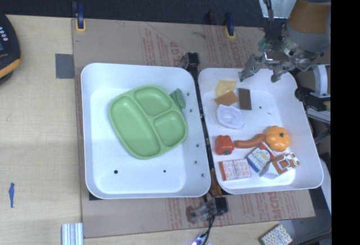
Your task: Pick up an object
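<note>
Camera view shows me the gripper (pixel 263 69) over the right bin's (pixel 292 179) far edge, fingers spread apart, holding nothing. I see the orange pumpkin (pixel 277 138) near that bin's right edge.

- Yellow block (pixel 225 91): lies flat, just below the open jaws.
- Brown block (pixel 244 99): beside it, right under the jaws.
- White lid (pixel 229 117): a bit farther below.
- Orange pumpkin (pixel 277 138): far below.
</note>
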{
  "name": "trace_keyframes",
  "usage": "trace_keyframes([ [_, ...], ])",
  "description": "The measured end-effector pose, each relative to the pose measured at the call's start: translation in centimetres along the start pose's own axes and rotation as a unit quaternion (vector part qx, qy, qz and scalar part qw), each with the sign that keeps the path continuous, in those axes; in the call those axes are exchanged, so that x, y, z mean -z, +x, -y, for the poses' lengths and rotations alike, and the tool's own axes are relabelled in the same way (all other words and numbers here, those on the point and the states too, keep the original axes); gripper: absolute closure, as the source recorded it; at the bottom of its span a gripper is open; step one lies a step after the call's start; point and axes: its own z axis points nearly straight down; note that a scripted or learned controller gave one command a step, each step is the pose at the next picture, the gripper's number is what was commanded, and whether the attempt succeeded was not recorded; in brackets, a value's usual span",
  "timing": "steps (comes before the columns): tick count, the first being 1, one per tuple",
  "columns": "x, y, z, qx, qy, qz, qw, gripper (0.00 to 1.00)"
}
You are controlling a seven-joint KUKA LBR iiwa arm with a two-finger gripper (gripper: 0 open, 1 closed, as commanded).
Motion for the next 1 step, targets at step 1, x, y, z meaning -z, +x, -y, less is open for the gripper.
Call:
trace_keyframes([
  [1,-12.05,-1.7,-0.58,-0.001,0.006,0.0,1.0,0.0],
])
